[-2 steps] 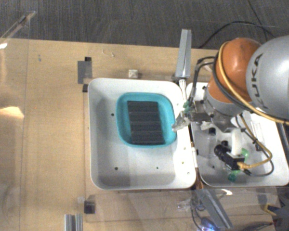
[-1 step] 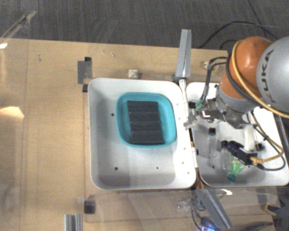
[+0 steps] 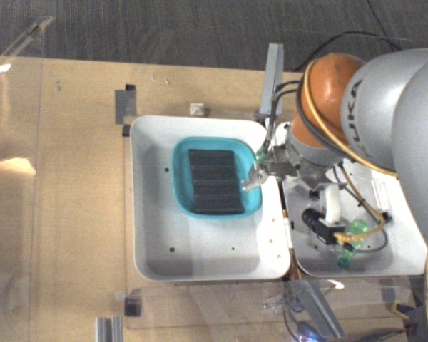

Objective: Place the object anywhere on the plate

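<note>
Gripper (image 3: 253, 178) at blue plate's (image 3: 182, 184) right rim, grip state unclear; dark ridged block (image 3: 214, 182) on plate, green object (image 3: 351, 237) in right bin (image 3: 406, 258).

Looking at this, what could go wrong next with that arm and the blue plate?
The gripper hangs right at the blue plate's right rim, so a low move might knock or tip the plate. The dark ridged block already covers most of the plate, leaving little room. The green object lies in the right bin among cables, which could snag during a grab.
</note>
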You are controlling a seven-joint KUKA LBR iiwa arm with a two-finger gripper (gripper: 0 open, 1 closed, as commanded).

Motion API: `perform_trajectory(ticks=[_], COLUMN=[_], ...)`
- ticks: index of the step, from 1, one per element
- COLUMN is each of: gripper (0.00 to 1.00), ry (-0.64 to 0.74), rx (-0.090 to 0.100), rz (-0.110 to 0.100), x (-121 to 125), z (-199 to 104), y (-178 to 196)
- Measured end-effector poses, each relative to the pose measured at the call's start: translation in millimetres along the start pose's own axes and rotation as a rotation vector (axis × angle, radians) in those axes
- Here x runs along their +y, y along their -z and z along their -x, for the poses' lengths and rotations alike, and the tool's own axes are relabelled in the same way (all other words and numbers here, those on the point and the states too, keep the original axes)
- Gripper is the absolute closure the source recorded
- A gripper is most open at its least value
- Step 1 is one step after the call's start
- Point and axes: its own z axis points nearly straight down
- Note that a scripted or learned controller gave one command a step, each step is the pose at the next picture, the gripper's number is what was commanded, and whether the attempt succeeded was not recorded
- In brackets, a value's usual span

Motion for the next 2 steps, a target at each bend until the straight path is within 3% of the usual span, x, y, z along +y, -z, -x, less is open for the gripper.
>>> perform_trajectory(ticks=[1,2], gripper=[0.00,0.00], ry=[-0.009,-0.033], rx=[-0.001,0.000], rz=[-0.001,0.001], x=[33.4,45.0], z=[64.7,29.5], y=[-0.3,0.6])
